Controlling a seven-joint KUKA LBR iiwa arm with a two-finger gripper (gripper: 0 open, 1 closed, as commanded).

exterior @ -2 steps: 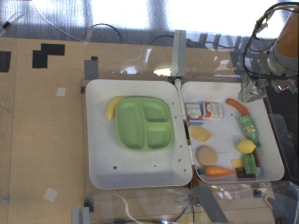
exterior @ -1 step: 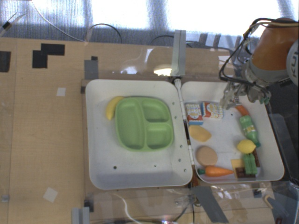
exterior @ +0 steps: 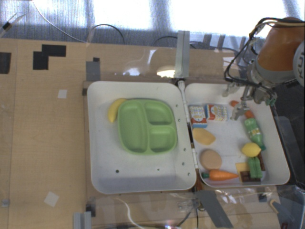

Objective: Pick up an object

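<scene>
The pick looks barely begun: nothing can be seen caught in the gripper (exterior: pixel 241 109), which hangs low over the far right corner of the right bin (exterior: pixel 281 175). Whether it is spread or pressed together I cannot tell; the tip is small and dark against the white floor.

The likeliest targets lie close by. A small orange-red piece (exterior: pixel 249 113) sits just beside the tip, and a green bottle (exterior: pixel 253 133) lies just beyond it toward the near edge, with a lemon (exterior: pixel 251 150) touching the bottle's lower end. Which one the arm is aiming at is a guess, probably the orange-red piece, since it is nearest.

Off to the tool's side, toward the divider, stand two small cartons (exterior: pixel 208 113), then a yellow wedge (exterior: pixel 203 136), a brown potato-like lump (exterior: pixel 210 159) and a carrot (exterior: pixel 223 175) along the near wall. The crowding around the bottle and lemon could spoil a clean closing. Well apart, in the left bin (exterior: pixel 100 175), rest a green divided plate (exterior: pixel 146 126) and a banana (exterior: pixel 113 109) tucked against it.

Left to do: descend, close, lift.
</scene>
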